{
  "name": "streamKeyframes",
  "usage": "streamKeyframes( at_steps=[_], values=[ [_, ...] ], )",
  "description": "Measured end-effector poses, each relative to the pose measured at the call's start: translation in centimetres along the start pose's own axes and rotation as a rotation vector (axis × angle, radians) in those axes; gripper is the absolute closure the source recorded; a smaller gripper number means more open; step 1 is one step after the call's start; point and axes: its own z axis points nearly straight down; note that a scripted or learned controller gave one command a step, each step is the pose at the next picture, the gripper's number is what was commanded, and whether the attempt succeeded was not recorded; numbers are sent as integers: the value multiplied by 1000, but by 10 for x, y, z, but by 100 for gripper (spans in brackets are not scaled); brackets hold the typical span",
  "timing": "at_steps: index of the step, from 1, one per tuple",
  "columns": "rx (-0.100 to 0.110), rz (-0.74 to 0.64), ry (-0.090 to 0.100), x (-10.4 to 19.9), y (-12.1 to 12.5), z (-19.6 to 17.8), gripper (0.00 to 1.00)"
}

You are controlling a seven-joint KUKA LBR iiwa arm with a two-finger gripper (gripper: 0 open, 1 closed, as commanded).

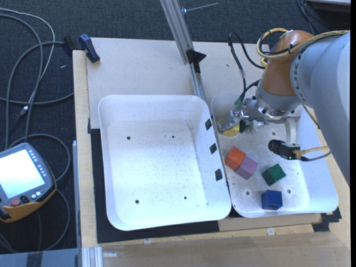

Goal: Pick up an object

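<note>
Gripper down in the right bin's far corner, right on a small yellow object.

The gripper (232,122) sits low in the right bin (317,188), with the yellow object (231,128) touching its tip; whether the fingers are spread or closed on it I cannot tell. The piece looks small, light and rigid, probably smooth plastic that could slip, so a squeeze across its middle seems best. The bin wall stands just beside the gripper on its far side, crowding any approach. Nearer the camera from the gripper lie an orange block (235,157) touching a purple block (246,167), then a green block (273,174) and a blue block (271,199), well clear.
</note>
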Motion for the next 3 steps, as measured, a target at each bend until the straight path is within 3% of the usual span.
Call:
streamKeyframes(
  at_steps=[1, 2, 3],
  values=[
    [3, 6, -4, 0, 5, -1, 0],
    [8, 11, -10, -2, 49, 1, 0],
    [6, 9, -6, 4, 15, -1, 0]
  ],
)
